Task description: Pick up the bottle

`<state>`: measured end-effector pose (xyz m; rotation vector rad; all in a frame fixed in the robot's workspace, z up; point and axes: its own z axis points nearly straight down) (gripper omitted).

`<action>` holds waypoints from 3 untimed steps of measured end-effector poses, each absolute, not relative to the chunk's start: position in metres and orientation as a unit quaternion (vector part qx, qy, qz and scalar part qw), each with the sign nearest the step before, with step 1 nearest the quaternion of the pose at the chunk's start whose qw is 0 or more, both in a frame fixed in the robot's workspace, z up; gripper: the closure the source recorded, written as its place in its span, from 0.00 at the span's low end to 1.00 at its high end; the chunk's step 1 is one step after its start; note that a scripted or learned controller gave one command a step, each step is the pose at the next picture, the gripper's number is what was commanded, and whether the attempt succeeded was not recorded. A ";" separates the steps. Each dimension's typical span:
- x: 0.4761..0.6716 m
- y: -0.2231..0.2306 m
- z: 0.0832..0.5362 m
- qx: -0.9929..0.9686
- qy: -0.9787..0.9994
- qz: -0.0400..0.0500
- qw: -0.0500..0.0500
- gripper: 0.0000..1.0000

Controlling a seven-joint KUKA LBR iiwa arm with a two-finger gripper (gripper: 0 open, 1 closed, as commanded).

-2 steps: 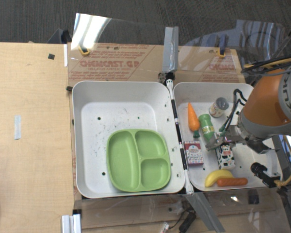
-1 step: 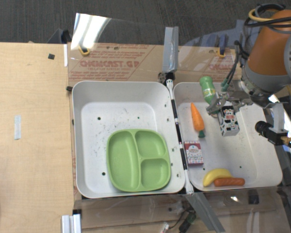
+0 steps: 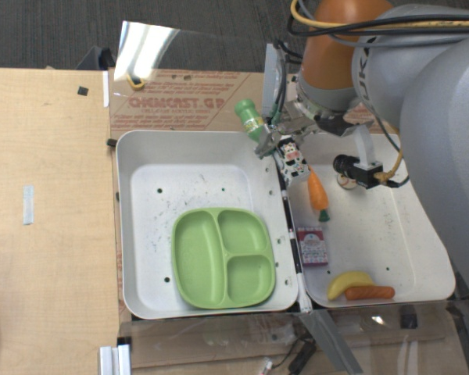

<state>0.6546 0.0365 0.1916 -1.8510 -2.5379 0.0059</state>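
At upper centre, the two-finger gripper point(image 3: 272, 141) is clamped on the small green-capped plastic bottle point(image 3: 259, 128), held tilted above the bins' shared wall. Below it lies an orange toy carrot point(image 3: 318, 193). The green divided plastic plate point(image 3: 223, 258) sits lower left.

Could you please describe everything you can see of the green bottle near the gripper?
The bottle is small, green and plastic-looking, with a paler band near its lower end. It is tilted above the far rim of the left bin, its lower end at the gripper. Whether the fingers clamp it cannot be told.
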 end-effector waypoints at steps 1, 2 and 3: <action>0.569 0.016 0.211 -0.574 -0.819 0.002 0.001 1.00; 0.606 0.115 0.216 -0.577 -0.817 0.002 0.000 1.00; 0.600 0.137 0.211 -0.579 -0.815 0.002 0.000 1.00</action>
